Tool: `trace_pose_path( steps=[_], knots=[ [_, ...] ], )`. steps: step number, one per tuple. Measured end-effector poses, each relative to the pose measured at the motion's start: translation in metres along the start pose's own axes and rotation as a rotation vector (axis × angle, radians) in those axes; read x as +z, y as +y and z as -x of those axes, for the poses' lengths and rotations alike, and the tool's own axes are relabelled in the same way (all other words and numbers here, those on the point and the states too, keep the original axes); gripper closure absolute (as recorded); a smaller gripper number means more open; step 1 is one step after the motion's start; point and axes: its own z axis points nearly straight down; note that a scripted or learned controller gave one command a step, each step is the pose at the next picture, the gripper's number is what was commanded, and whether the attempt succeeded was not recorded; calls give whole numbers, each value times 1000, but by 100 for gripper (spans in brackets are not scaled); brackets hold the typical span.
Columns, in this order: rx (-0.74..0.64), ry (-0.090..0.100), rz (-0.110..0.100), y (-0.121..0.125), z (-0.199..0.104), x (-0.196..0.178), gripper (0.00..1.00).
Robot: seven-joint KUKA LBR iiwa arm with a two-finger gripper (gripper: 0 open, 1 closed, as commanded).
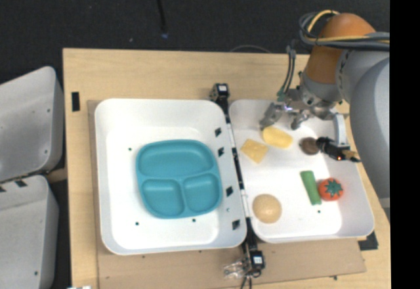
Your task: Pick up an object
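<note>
- Reaching in from the right, the arm [341,61] hangs its gripper [283,115] over the back part of the right bin [354,222].
- The fingers [270,114] look spread apart, with nothing between them.
- Just under the gripper lies a yellow lump [277,137]. It sits near the fingers, but I cannot tell if they touch it.
- A flat yellow wedge [254,150] lies just beside the lump, toward the middle wall.
- More things sit in the same bin: a brown piece [309,145], a green stick [310,187], a red tomato toy [331,188] and a round tan ball [266,207].
- The left bin [111,228] holds a blue tray [178,177] with three parts.
- I think the arm is at the "line up and go down" step. Nothing is picked up yet.
- Next, the gripper likely needs to drop straight down so one finger goes on each side of the yellow lump, then squeeze and lift.
- The wedge is close, so a finger could bump it.
</note>
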Motion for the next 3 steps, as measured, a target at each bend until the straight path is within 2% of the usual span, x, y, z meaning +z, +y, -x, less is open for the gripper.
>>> trace_pose_path(
  steps=[1, 2, 3],
  knots=[
    [-3, -4, 5, 1, 1, -13, 100],
    [3, 1, 10, -1, 3, -79, 100],
    [4, 1, 7, -3, 10, -126, 100]
  ],
)
